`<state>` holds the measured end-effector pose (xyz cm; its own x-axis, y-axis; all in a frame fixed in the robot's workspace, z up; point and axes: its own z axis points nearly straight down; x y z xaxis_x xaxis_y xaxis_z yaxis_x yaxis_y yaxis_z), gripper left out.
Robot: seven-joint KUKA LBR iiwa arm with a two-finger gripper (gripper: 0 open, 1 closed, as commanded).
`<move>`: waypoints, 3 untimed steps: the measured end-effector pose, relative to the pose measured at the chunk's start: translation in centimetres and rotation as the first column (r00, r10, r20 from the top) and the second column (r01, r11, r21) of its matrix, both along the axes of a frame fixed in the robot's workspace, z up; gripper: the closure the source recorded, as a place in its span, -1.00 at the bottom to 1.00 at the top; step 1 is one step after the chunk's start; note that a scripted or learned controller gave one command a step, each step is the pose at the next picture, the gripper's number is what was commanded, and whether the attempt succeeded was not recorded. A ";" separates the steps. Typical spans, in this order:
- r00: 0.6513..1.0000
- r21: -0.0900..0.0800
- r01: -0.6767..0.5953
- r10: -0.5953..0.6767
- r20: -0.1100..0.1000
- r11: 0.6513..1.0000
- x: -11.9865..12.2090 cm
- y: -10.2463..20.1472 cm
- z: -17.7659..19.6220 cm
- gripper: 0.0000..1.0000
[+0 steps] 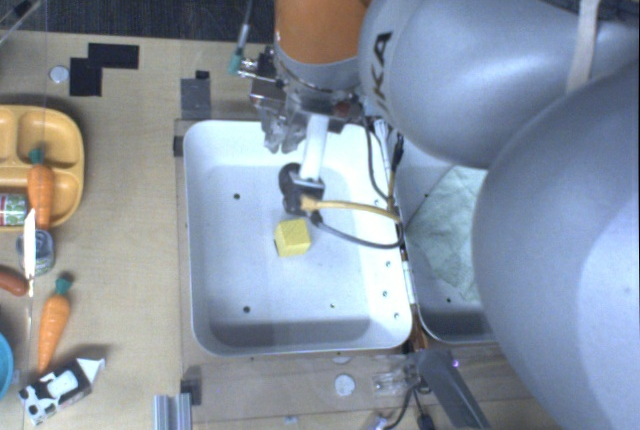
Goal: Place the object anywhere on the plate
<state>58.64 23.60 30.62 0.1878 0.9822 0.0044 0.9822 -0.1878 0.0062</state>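
- As the grey arm (pixel 450 68) reaches in from the right of the camera view, its pincer (pixel 281 134) hangs over the far part of the left bin (pixel 190 248), close to the far wall.
- State of the pincer: the view does not show whether it is open or closed; this cannot be told.
- Nothing is seen held in the pincer.
- Task item: a small yellow block (pixel 293 238) lies on the white floor of the left bin, near the middle of that floor.
- Relation to the pincer: the block sits on the camera side of the pincer and very slightly to its right in the view; the two are apart, not touching.
- The block rests flat, clear of all four walls of the bin, with bare floor around it.
- Plate: a yellow divided plate (pixel 60 133) sits on the bench (pixel 120 248) at the left edge of the view, well apart from the left bin and from the block.
- An orange carrot (pixel 39 193) lies on the near part of the plate.
- A second carrot (pixel 52 316) and a black-and-white carton (pixel 60 386) lie on the bench, nearer the camera than the plate.
- The right bin (pixel 445 323) is largely covered by the arm; a crumpled pale sheet (pixel 450 228) shows inside it.
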 end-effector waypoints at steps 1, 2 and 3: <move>1.000 -0.003 -0.007 0.007 -0.008 1.000 2.2 -0.2 -14.7 1.00; 0.940 0.000 0.341 -0.341 -0.004 0.940 3.3 -0.9 -9.5 1.00; 0.993 -0.002 0.121 -0.121 -0.007 0.993 0.8 -0.4 -14.7 1.00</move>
